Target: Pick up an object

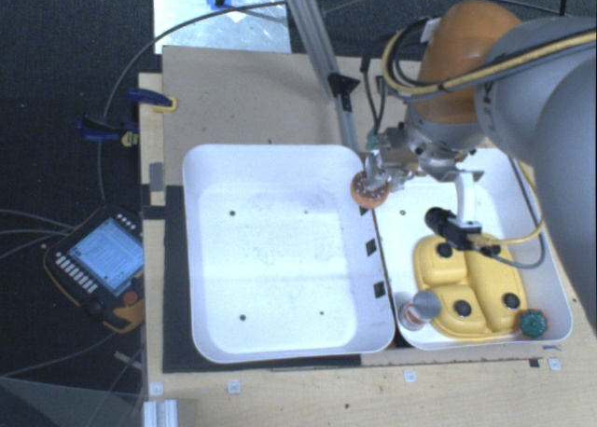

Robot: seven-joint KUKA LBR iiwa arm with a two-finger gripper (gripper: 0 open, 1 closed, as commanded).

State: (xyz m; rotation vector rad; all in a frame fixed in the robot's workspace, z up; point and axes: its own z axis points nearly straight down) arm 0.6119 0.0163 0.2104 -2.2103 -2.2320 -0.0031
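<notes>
- the end effector (372, 177) hangs over the seam where the two bins meet, near their far rims, at the tip of the grey arm (550, 89) that comes in from the picture's right.
- it looks clenched on a small round brown disc (370, 193); the disc sits right at its tips and overlaps the seam, though the view is too coarse to be sure of the grip.
- the left bin (201, 229) spreads out from just beside the end effector toward the picture's left and near side; its floor shows a few small dark dots.
- the right bin (401, 215) lies to the other side, partly under the arm.
- a yellow toy (466, 290) with black spots lies in the right bin, nearer the camera than the end effector and well apart from it.
- a small can (422, 307) with a grey top stands touching the yellow toy's near left edge, almost straight toward the camera from the end effector.
- a green knob (533, 324) sits at the toy's near right corner, the thing farthest from the end effector in that bin.
- a slanted metal pole (312, 34) runs down from beyond the end effector and ends close behind it.
- the desk (252, 99) shows bare brown board beyond the bins; a blue clamp (149, 99) grips its far left edge.
- a pendant (98, 262) with a lit screen lies on the dark floor, far off to the left.
</notes>
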